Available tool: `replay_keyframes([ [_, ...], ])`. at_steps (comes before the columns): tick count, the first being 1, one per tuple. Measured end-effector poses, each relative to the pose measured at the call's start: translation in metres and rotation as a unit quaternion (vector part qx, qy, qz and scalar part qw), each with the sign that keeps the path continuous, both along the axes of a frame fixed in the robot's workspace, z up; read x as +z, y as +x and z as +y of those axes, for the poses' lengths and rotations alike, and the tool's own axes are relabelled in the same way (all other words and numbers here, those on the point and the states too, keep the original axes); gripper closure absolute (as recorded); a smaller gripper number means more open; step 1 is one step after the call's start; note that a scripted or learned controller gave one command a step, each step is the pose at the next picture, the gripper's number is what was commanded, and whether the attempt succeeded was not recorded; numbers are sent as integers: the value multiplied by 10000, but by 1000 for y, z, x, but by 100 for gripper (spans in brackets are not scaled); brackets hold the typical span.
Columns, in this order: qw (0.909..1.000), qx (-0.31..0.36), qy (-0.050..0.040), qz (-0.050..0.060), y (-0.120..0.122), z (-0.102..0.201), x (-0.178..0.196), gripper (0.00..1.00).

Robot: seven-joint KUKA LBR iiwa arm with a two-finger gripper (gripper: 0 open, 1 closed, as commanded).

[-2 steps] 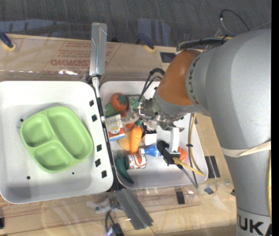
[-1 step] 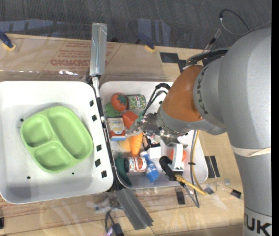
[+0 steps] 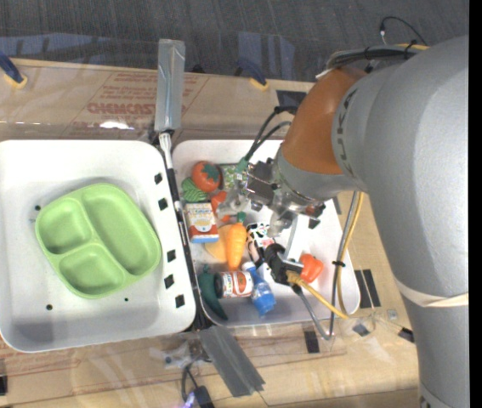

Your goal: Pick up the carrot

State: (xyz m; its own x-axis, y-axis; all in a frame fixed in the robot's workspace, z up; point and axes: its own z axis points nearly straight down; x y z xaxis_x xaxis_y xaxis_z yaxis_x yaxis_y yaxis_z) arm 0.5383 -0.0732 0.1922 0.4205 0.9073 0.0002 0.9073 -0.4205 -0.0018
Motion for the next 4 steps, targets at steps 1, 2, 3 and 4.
replay_keyframes([
  [1, 9972, 744, -28, -120, 2, -45, -79, 0],
  [2, 9837, 1792, -54, -129, 11, -53, -84, 0],
  [3, 9936, 1099, -105, -239, -15, -26, -83, 0],
  [4, 9962, 856, -36, -136, 21, -38, -84, 0],
])
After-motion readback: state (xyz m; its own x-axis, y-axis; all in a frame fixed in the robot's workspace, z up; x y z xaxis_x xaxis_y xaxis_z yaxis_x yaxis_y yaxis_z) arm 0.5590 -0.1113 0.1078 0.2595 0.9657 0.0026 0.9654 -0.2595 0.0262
